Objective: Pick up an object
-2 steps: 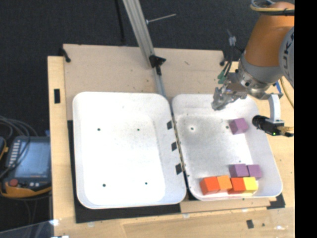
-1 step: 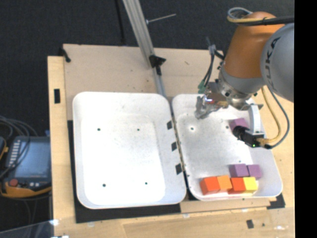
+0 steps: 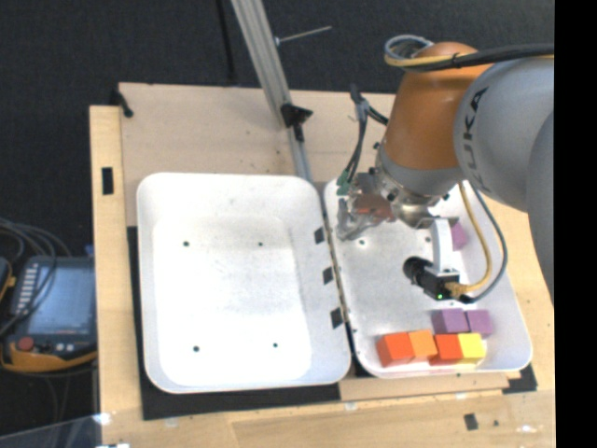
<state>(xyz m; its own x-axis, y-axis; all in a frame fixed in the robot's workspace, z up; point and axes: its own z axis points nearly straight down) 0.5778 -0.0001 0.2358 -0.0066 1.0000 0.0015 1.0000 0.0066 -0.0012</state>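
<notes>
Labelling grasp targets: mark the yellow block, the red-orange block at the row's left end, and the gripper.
yellow block [image 3: 472,346], camera view, top face
red-orange block [image 3: 395,348], camera view, top face
gripper [image 3: 352,224], camera view, between fingertips

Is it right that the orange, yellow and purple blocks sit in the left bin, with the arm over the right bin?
Not quite. The camera view shows the blocks in the right bin, along its near edge, not in the left bin. The arm does hang over the right bin.
</notes>
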